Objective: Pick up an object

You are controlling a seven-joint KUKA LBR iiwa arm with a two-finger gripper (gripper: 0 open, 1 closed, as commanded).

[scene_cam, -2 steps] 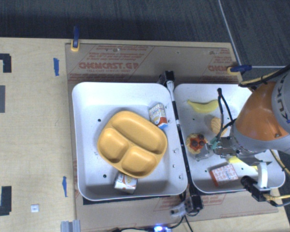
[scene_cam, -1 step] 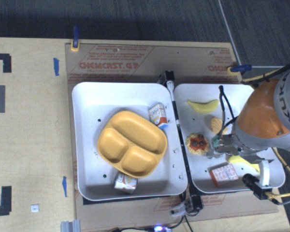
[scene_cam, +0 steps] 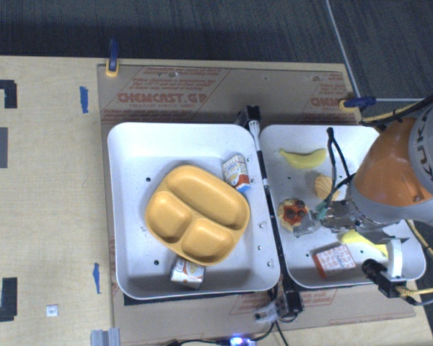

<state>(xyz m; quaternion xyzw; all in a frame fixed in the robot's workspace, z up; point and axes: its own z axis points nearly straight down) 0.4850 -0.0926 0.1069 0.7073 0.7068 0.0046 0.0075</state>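
Down at the near edge, the arm's black cabling is trailing over the bench while the grey arm with its orange band (scene_cam: pixel 397 168) is leaning over the right white bin (scene_cam: pixel 303 276). The two-finger gripper (scene_cam: pixel 325 213) is hovering low in that bin, and I cannot tell whether it is grasping anything. Nothing looks lifted, so the pick is looking undone. Just beside it is sitting a small red-and-dark cluttered object (scene_cam: pixel 294 212); near that, a red-and-white box (scene_cam: pixel 335 259), a yellow banana-shaped toy (scene_cam: pixel 303 158). Across the divider, the left white bin (scene_cam: pixel 130 193) is holding a big yellow divided tray (scene_cam: pixel 196 213) and a small carton (scene_cam: pixel 235 170), well apart.
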